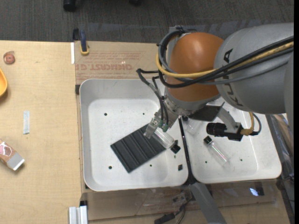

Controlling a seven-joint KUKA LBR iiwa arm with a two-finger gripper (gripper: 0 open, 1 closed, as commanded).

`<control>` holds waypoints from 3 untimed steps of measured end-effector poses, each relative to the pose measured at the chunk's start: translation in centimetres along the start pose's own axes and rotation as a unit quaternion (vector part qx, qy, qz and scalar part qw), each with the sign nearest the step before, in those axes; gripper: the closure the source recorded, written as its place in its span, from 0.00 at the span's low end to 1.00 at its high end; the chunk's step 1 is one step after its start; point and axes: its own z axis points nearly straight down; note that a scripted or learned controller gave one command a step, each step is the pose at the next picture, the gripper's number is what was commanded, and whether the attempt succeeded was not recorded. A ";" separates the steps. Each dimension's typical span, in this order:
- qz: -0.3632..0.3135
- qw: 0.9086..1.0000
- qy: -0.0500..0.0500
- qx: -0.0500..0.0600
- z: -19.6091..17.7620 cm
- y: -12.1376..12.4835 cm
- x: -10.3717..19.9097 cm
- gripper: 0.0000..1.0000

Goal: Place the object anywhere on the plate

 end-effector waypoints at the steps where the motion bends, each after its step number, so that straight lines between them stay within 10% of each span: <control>1: -0.012 1.000 -0.001 -0.001 -3.2 2.5 1.5 1.00; 2: -0.029 1.000 -0.001 0.000 3.2 1.1 -4.1 1.00; 3: -0.020 1.000 -0.001 -0.001 -4.7 0.5 -1.7 1.00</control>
